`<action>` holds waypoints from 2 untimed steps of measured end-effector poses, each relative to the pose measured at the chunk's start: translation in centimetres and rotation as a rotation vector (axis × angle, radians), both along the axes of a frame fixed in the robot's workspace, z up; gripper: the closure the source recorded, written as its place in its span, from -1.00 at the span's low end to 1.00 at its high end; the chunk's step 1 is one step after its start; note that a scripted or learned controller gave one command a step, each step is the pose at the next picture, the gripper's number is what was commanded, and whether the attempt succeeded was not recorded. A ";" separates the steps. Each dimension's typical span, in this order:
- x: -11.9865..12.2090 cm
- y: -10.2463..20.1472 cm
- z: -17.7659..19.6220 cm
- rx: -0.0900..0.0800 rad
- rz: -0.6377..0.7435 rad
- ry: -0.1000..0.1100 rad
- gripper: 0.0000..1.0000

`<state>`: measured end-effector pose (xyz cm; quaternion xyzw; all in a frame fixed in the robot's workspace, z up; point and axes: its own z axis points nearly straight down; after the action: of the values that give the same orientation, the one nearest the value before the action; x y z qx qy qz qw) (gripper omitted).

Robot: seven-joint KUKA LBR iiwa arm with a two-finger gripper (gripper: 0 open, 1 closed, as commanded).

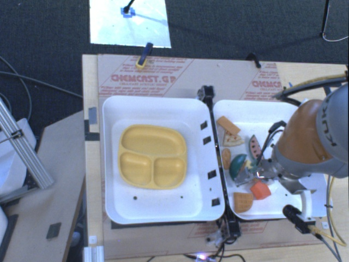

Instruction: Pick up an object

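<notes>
Yellow plastic, smooth and moulded into three compartments, the tray [152,156] lies in the left bin [112,146]. The right bin [256,107] holds toy foods: a teal-green rounded piece [238,165], a watermelon slice [254,145], an orange block [260,190]. The gripper [257,171] hangs among them; its grip cannot be told.

You see two bins side by side. In the left bin [112,146] lies a divided tray [152,156]. In the right bin [245,107] several toy foods [234,138] lie together, and the gripper [256,171] is just right of them.
</notes>
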<state>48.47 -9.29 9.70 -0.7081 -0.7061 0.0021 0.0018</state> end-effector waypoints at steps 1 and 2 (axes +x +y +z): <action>0.4 2.7 9.2 0.000 0.009 -0.014 -1.00; 0.1 0.8 1.6 0.001 0.002 -0.001 -1.00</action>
<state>48.52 -8.49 11.28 -0.7075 -0.7067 0.0014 0.0016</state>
